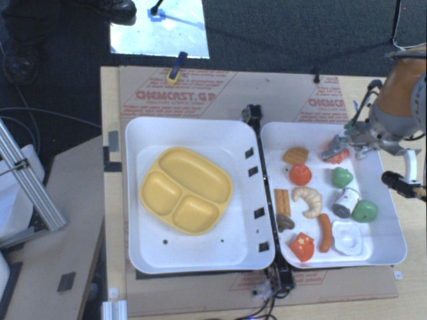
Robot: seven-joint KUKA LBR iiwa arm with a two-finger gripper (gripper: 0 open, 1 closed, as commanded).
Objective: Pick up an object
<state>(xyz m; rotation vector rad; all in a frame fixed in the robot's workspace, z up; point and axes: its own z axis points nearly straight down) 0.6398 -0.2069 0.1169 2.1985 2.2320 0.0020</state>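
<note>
Hovering at the far edge of the right bin [400, 245], gripper [341, 149] just above a small orange-red piece [339, 157] beyond the green pepper [342, 177]; needing a straight descent, finger spread impossible to tell.

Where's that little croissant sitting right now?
The croissant lies near the middle of the right bin, just below the red tomato and beside the cracker on its left.
</note>
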